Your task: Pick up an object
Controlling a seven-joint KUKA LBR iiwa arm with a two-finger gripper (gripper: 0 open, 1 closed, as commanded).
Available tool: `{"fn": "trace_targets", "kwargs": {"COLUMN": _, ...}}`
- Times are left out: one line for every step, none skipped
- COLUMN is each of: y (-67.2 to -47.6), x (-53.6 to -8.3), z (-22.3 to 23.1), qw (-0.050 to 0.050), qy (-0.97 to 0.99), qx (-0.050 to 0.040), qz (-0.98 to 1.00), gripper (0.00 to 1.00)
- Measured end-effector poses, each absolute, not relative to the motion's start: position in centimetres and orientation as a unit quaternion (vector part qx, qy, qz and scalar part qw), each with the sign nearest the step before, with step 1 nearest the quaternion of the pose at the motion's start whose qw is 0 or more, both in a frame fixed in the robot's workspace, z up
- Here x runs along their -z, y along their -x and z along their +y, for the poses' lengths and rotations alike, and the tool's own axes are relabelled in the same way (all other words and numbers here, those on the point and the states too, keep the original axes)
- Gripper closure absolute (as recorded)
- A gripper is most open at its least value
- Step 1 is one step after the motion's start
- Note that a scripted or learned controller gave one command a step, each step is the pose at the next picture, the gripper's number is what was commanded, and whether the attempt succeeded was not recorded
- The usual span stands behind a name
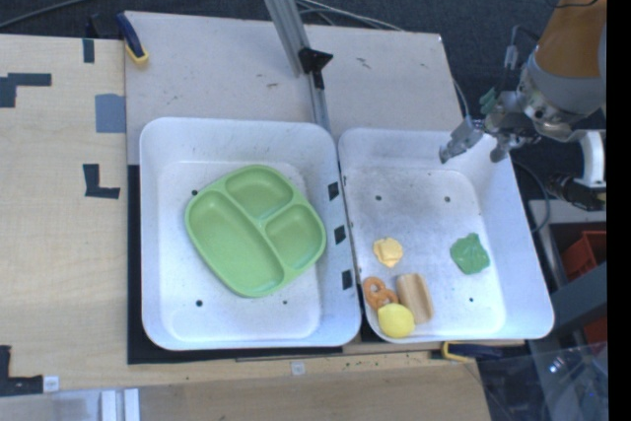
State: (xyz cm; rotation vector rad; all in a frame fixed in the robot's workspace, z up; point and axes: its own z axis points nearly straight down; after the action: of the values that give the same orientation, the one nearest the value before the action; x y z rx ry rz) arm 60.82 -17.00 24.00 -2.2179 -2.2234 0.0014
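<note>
The right bin (493, 202) holds a green leafy piece (470, 253), a pale yellow chunk (388, 251), a tan bread-like piece (414, 297), a small orange pretzel-like piece (376, 291) and a yellow lemon (395, 320). My gripper (477, 145) hangs over the bin's far right corner, well above and behind the green piece. Its two grey fingers are spread apart with nothing between them.
The left bin (158, 212) carries a green divided plate (256, 229). A slanted metal pole (281, 0) stands behind the bins. A blue and yellow clamp (131, 39) sits at the bench's far left corner.
</note>
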Motion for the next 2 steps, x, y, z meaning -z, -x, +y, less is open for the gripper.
{"fn": "trace_targets", "kwargs": {"y": -60.8, "x": -24.0, "z": -17.0, "qw": 0.000, "qy": 0.706, "qx": -0.0005, "qz": -0.708, "gripper": 0.00}}
{"fn": "trace_targets", "kwargs": {"y": -59.8, "x": -18.3, "z": -16.4, "qw": 0.003, "qy": 0.706, "qx": -0.0024, "qz": -0.708, "gripper": 0.00}}
